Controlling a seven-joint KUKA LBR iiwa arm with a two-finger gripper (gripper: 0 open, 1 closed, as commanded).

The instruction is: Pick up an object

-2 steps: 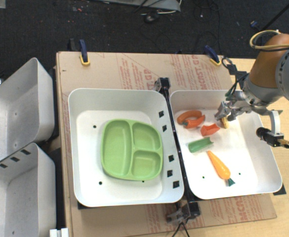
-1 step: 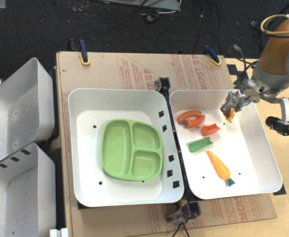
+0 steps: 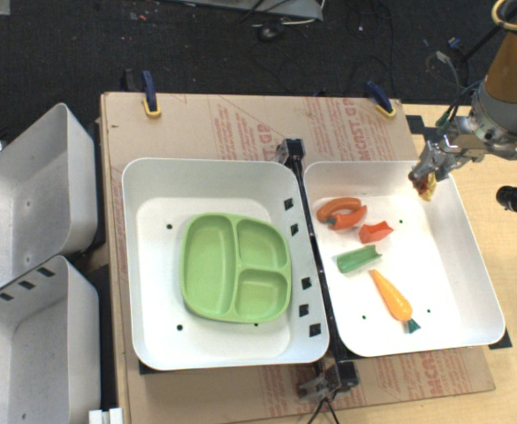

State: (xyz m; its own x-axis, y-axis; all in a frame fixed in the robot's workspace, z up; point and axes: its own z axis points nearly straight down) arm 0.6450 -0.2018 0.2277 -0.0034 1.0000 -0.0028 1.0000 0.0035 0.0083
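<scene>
We saw the table (image 3: 240, 117), a brown board, carrying two shallow white bins side by side. The left bin (image 3: 152, 193) held a green divided plate (image 3: 237, 268) lying flat near its middle, with three compartments facing up. The right bin (image 3: 470, 263) held four small pieces. An orange curved piece (image 3: 341, 210) lay toward the bin's far left corner, with a small red piece (image 3: 375, 231) just beside it on the near right. A green piece (image 3: 358, 260) lay below those, toward the bin's left side, and a toy carrot (image 3: 392, 298) with a green tip lay slanted nearer the bin's front edge, close to the green piece but apart from it.

The arm (image 3: 510, 78) came in from the right, grey with an orange band above the wrist. Its end effector (image 3: 429, 180) hung over the far right corner of the right bin, at or just above the rim, well apart from the four pieces. Something small and yellowish-red showed at its tip, but we could not tell whether that was a held thing or part of the tool, nor how far apart the tip stood.

Two more white bins (image 3: 37, 263) sat off the table's left edge.
</scene>
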